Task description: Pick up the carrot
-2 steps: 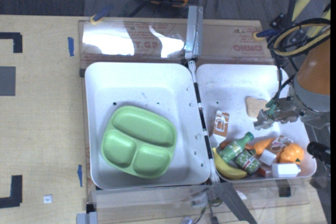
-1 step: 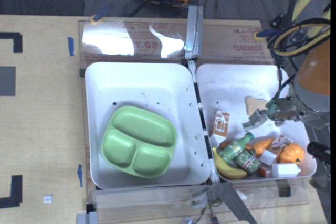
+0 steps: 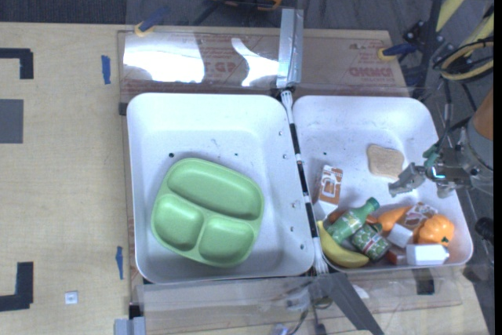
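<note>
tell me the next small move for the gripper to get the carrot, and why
Probably shift the gripper down-left in the view, then lower it. It hangs over the right bin near the tan sponge-like piece, nothing between its fingers, while the carrot lies lower in the pile, wedged between the green bottle and the orange pepper.

Two bins side by side. Left bin (image 3: 149,121): divided plate (image 3: 206,210) toward 6 o'clock. Right bin (image 3: 353,118): bread slice (image 3: 385,160) near centre; packet (image 3: 330,183) at its 8 o'clock. Clustered along 6 o'clock wall: banana (image 3: 339,252), bottle (image 3: 353,220) on it, carrot (image 3: 390,216) at bottle's 3 o'clock. Gripper (image 3: 416,175) over bin at 3 o'clock side, at carrot's 1 o'clock.
</note>
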Action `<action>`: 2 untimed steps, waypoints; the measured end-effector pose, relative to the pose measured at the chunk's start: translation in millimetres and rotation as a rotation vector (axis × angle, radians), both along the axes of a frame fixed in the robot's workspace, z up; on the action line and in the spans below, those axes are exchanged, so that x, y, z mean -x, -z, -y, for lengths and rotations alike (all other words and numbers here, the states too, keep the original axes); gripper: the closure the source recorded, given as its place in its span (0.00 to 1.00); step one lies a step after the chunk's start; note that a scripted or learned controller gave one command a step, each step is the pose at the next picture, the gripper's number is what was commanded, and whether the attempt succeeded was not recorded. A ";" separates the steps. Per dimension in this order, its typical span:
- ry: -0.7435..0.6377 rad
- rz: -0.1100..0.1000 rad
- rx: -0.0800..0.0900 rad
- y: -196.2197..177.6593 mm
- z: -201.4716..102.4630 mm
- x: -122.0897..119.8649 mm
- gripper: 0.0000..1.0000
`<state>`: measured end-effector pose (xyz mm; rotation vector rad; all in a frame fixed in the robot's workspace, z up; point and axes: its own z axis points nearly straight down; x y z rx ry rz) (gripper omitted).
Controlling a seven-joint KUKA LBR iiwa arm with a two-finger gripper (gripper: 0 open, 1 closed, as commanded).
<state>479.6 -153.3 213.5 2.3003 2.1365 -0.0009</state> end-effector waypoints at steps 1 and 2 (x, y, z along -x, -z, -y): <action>-0.084 0.006 0.001 126.8 22.7 -10.4 0.00; -0.084 0.008 0.000 116.3 21.5 -11.6 1.00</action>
